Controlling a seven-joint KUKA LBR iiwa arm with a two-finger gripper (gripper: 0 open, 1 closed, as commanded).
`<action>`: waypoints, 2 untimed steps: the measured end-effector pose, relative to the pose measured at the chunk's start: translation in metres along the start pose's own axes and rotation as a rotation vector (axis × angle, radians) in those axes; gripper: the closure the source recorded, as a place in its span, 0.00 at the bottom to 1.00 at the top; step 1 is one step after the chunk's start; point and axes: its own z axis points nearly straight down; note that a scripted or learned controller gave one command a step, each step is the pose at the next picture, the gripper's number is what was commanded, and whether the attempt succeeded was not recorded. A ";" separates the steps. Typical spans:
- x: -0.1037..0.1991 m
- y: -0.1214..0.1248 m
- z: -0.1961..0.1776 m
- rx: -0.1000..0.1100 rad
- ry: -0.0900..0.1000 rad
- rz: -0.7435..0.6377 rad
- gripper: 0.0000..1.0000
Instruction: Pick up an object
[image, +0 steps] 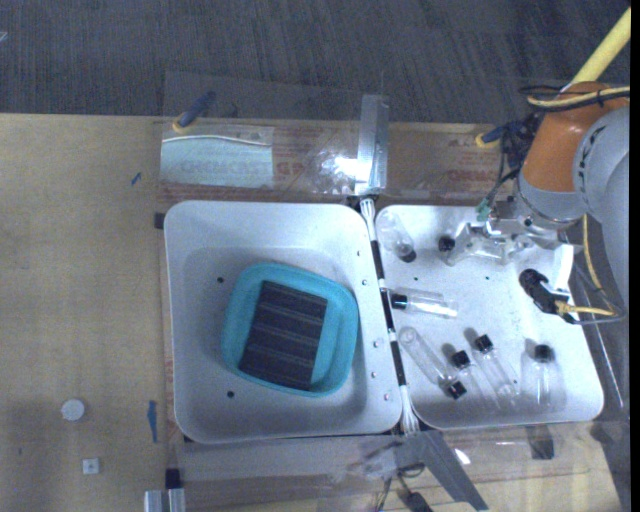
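While the claw (492, 240) state is unclear, a clear vial (428, 360) lies pointing up-left to down-right.

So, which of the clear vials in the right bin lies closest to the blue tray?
The vial lying slantwise along the right bin's left edge, just right of the divider. The others lie further from the blue tray.

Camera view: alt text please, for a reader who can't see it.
A grey arm with an orange band reaches from the right over the right bin, which holds several small clear vials with black caps. The left bin holds a teal tray carrying a dark ribbed block.
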 end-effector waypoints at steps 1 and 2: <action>0.001 0.000 0.000 0.000 -0.001 0.001 0.00; 0.008 0.000 0.000 -0.003 0.000 -0.029 0.00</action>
